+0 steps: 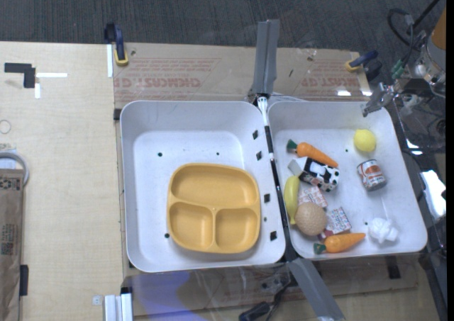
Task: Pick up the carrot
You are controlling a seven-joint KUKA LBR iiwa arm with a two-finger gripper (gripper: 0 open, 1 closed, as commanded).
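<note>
Pale wooden counter (pixel 64 192) carries two white bins side by side. Well to the left of the fingers, the left bin (pixel 142 128) holds a yellow divided plate (pixel 213 207). The right bin (pixel 401 171) holds the clutter: one carrot (pixel 317 153) lies left of and below the fingers, beside a cow toy (pixel 320 172); a second carrot (pixel 340 241) lies much farther from them, at the near edge. Both are orange, tapered, green at the stub end, lying flat. The fingers (pixel 379 98) hang over the bin's far right corner, well apart from either; I cannot tell how far open they are. Nothing looks lifted, so reach, grasp and lift are all left
</note>
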